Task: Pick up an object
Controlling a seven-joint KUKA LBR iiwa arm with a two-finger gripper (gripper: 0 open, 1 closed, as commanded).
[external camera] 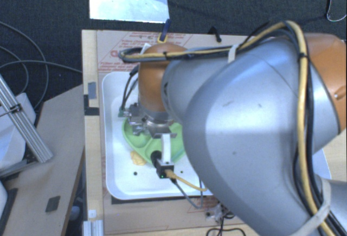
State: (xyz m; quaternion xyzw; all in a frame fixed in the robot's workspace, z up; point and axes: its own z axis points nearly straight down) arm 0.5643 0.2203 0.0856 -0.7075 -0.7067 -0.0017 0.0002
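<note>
Camera view: the gripper (147,131) is low in the left white bin (114,121), directly over a green object (140,140); a yellowish piece (139,159) lies just beside it. Whether anything is gripped cannot be told.

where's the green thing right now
The green object lies in the white bin at the left of the camera view, directly under the arm's wrist, with a small yellow piece at its lower edge.

Red printing on the cardboard sheet (142,40) behind the bin, too small to read
</note>
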